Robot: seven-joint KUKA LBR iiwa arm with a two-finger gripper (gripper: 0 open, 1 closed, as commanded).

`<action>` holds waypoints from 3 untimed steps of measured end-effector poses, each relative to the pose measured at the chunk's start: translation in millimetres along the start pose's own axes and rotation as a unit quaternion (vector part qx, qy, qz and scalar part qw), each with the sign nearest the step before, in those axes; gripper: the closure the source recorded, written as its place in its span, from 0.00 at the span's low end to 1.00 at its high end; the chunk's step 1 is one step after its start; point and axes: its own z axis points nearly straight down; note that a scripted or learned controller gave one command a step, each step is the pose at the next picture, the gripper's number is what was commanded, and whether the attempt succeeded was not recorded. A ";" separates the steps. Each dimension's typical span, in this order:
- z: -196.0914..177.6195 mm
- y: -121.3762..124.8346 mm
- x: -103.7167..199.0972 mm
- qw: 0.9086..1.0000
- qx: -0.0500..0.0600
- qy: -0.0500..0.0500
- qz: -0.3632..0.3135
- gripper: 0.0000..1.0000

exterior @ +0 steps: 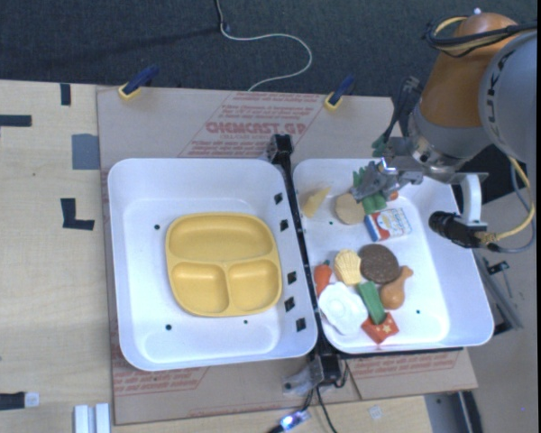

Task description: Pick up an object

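On the bench: two white bins side by side on a brown board, left bin (126,242) and right bin (451,305), their inner walls touching along a dark seam.
Left bin: holds a yellow tray (224,264) with three compartments, lying flat near the middle.
Right bin: holds a cluster of toy food, packed toward its left half.
Arm: grey with an orange band (460,70), reaching in from the right over the far end of the right bin.
Gripper: (371,186) low over the far part of the right bin, above the food; whether its fingers are spread or pressed together cannot be told, and nothing shows between them.
Green piece: (376,202) small, just under the gripper tip, beside the carton.
Carton: (389,224) white with red and blue print, near the gripper.
Tan round: (348,209) just left of the gripper, next to a pale yellow wedge (315,200) by the bin's left wall.
Brown disc: (378,263) mid-bin, touching a ridged yellow shell (347,266) and a drumstick (398,287).
Near end: white egg (341,309), green stick (373,301) and a red piece (380,329) lie together.
Orange piece: (322,276) against the left wall.
Board: two yellow and blue clamps (137,82) at its far edge.
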 end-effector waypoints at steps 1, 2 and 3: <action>10.9 -17.4 45.1 1.000 0.003 0.000 -0.001 1.00; -7.3 -14.4 55.8 1.000 0.001 0.000 -0.001 1.00; 11.8 -20.2 54.3 1.000 0.002 -0.001 0.000 1.00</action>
